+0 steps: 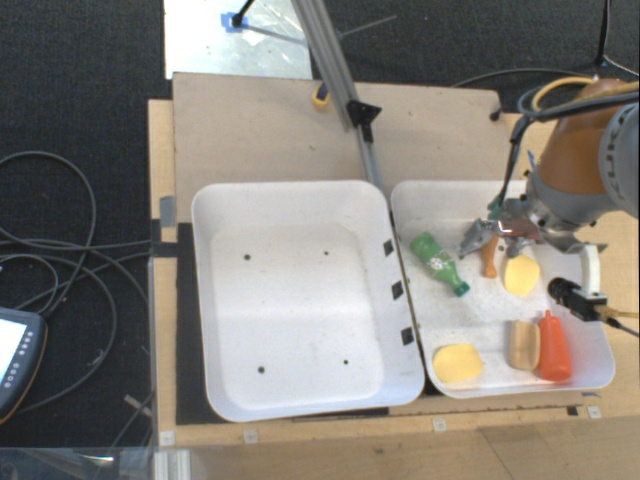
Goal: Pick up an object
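My gripper (pixel 490 240) hangs over the upper middle of the right bin (pixel 420 200), open, its grey fingers (pixel 472 240) spread to either side of a slim orange carrot-like piece (pixel 489 259). That piece lies on the bin floor right under the gripper. A green bottle (pixel 438 263) lies aslant just to the left. A pale yellow lemon-like object (pixel 521 276) sits just right of the orange piece. Along the front of the bin rest a yellow round piece (pixel 457 364), a tan bread roll (pixel 521 344) and a red bottle (pixel 553 348).
The left bin (pixel 210 218) stands beside the right one, sharing a raised rim (pixel 398 288). A grey metal pole (pixel 330 48) slants in from the top towards the bins' back edge. A black-and-white fitting (pixel 580 296) on the arm overhangs the right bin's edge.
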Robot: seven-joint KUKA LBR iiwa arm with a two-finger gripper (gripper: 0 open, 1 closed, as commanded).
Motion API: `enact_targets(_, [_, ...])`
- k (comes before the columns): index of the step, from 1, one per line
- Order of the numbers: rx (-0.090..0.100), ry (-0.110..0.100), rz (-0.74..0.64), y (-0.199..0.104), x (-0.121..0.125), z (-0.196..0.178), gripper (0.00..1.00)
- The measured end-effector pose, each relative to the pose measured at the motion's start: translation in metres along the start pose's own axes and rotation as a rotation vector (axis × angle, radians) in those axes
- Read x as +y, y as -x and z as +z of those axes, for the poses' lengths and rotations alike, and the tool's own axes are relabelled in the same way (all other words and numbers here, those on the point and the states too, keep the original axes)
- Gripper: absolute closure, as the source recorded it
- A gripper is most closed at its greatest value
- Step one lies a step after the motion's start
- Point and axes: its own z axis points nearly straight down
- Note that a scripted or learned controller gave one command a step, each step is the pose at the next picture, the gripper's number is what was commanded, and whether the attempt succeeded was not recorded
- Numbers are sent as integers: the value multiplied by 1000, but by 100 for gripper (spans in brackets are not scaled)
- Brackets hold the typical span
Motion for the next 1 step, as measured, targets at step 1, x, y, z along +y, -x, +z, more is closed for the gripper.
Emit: enact_targets(1, [0,-1,0,0,0,52,0])
